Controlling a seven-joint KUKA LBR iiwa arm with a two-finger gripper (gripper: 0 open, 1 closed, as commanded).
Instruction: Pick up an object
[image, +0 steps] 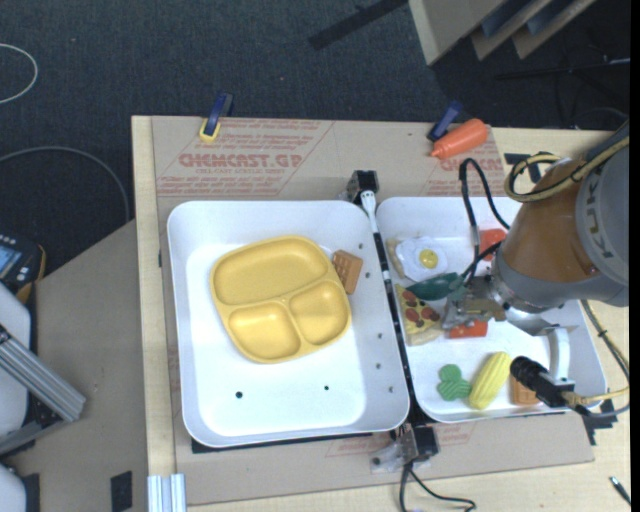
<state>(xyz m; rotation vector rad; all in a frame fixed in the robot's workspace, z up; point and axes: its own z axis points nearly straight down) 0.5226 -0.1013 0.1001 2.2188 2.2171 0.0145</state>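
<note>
As the task names no single object, any toy in the right bin (425, 218) can serve, and I describe them from the near edge to the far one. Nearest lie a yellow corn cob (489, 378) and, just beside it on its left, a small green toy (453, 383); the two are almost touching.

A little farther, the gripper (463, 308) hangs low over the middle of this bin, at the end of the arm (560, 250) that reaches in from the right. I cannot tell whether it is spread or pressed together, and I see nothing held in it. Directly at its near side lies a red piece (470, 328), partly covered by the gripper, so this seems the object it aims at.

To my judgement the red piece is a light, stiff plastic toy with a smooth skin, so it may slip. It is low and flat on the floor, so the hold should go across its narrow sides, well down.

Left of the gripper is a pizza slice (420, 315), then a dark green piece (435, 287), and farther a fried egg (422, 258). In the left bin (290, 395) rests a yellow divided plate (280, 298) with a brown waffle piece (347, 268) at its far right edge.
</note>
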